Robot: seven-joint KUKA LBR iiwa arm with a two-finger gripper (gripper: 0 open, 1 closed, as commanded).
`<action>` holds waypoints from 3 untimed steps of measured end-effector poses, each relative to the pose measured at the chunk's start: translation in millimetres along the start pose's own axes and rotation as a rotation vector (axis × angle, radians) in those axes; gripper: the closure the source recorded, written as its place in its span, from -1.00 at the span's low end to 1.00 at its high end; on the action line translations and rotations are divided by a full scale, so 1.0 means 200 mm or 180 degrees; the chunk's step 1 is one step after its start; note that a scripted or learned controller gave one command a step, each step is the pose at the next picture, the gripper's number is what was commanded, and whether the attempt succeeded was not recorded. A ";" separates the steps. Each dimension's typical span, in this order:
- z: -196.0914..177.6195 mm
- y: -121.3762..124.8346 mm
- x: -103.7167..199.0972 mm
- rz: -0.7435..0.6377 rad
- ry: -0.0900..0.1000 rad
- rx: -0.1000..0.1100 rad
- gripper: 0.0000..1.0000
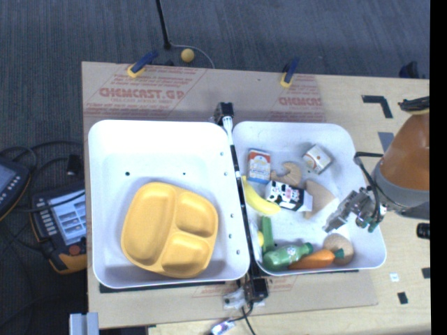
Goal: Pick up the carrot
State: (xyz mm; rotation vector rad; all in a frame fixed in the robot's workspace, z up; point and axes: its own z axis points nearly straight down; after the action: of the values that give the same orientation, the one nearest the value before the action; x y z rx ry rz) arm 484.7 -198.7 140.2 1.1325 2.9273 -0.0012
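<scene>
Orange and tapered, lying near the front wall of the right bin (363, 160): the carrot (316, 259), almost flat, touching the green bottle (285, 255) on its left and a round beige object (338, 243) just behind it. Probably resting so because the clutter is crowding toward this front corner. Hovering above the right side of the same bin, near the carrot but apart from it: the gripper (353, 211), reaching in from the right under the orange band of the arm (412, 162). Holding nothing, as far as visible; nothing is showing between the fingers. Cannot tell how wide the opening is, the metal parts being small and blurred. Sitting in the left bin (112, 145): a yellow tray with 3 compartments (170, 227), well apart from the work. Partly hiding each other in the right bin: a banana (260, 202), a small carton (259, 165), a black and white item (288, 195). Carrot's thick end partly covered by the beige object, so its full length is hard to judge.
</scene>
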 end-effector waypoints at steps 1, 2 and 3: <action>0.00 0.00 0.00 -0.0003 0.0006 -0.0002 -1.00; 0.19 0.15 0.05 -0.1128 -0.0127 -0.0036 -1.00; 0.14 0.17 0.05 -0.1118 -0.0140 -0.0057 1.00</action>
State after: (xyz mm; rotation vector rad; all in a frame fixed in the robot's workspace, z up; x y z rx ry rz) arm 499.8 -167.5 111.8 0.5947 3.0340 -0.0005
